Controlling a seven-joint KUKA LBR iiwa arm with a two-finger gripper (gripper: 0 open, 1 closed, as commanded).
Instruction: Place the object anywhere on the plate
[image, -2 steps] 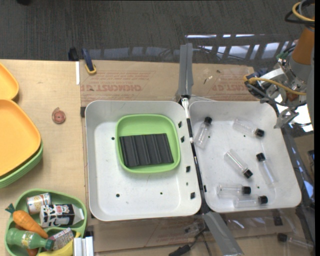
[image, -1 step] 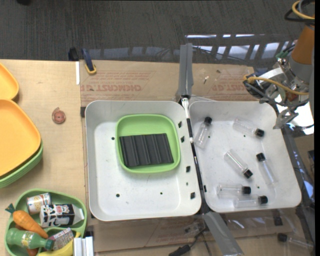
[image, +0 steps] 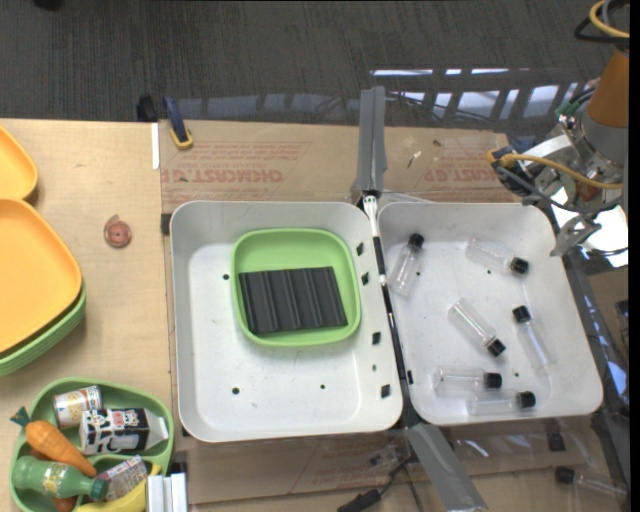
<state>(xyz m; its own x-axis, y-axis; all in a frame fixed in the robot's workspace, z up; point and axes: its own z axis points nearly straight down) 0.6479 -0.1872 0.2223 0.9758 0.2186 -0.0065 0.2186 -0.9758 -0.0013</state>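
- The gripper (image: 580, 225) sits at the upper right of the frame, just past the right bin's (image: 560, 400) top-right corner; whether it is apart or together cannot be told, and nothing shows in its grasp.
- In the right bin lie several clear plastic vials (image: 474, 328) with black caps, scattered apart, with bare white floor between them.
- In the left bin (image: 200, 380), a green square plate (image: 245, 255) with rounded rims carries a dark ribbed slab (image: 293, 299), leaving only narrow green margins.
- Left of the bins, orange dishes (image: 30, 270) and a bowl of toy food (image: 85, 450) rest on the wooden bench (image: 125, 180).
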